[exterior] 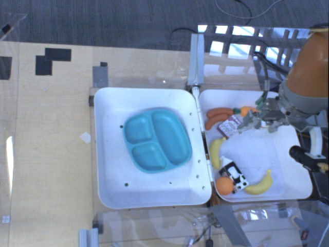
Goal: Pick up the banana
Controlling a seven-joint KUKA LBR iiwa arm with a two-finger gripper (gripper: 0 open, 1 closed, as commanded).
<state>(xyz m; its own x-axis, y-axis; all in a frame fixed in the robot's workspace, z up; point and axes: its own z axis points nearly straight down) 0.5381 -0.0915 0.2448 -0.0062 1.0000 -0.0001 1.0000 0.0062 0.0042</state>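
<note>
Looking down on the counter (46, 153), we are seeing two white bins side by side. The left bin (110, 189) is holding a blue divided plate (157, 139). In the right bin (293, 189), one banana (260, 183) is lying near the front wall, just beside an orange (224, 186) and a small black-and-white toy (235, 174); a second banana (215, 151) is lying along the left wall. Sausages (218, 116) are resting at the rear. The end effector (262, 118) is hovering over the bin's rear; we cannot tell its state.
</note>
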